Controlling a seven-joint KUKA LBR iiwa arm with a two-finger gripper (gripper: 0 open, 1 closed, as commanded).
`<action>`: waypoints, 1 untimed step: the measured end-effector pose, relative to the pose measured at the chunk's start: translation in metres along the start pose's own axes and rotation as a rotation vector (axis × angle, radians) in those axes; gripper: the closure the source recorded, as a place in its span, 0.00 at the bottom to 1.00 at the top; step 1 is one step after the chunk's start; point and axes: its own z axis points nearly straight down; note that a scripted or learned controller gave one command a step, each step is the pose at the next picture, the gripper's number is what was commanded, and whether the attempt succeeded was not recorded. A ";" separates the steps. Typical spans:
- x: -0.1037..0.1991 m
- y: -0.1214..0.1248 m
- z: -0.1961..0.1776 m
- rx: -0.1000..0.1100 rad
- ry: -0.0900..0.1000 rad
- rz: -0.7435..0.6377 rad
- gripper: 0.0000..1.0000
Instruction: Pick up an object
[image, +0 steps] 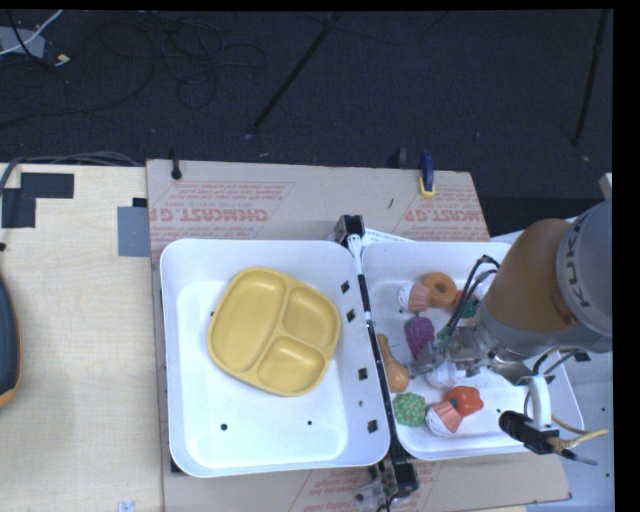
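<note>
Hovering in the right bin (560, 440), the hand (440, 362) sits just beside the purple grapes (418, 331).

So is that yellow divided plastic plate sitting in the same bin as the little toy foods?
No, the yellow divided plastic plate lies in the left white bin, while the toy foods, like the orange doughnut, are in the right bin.

arm (560, 290) cut off at right edge, jaws' grip indiscernible among toys (440, 370)
</note>
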 end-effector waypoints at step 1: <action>0.037 0.059 -0.005 -0.006 -0.008 -0.005 0.00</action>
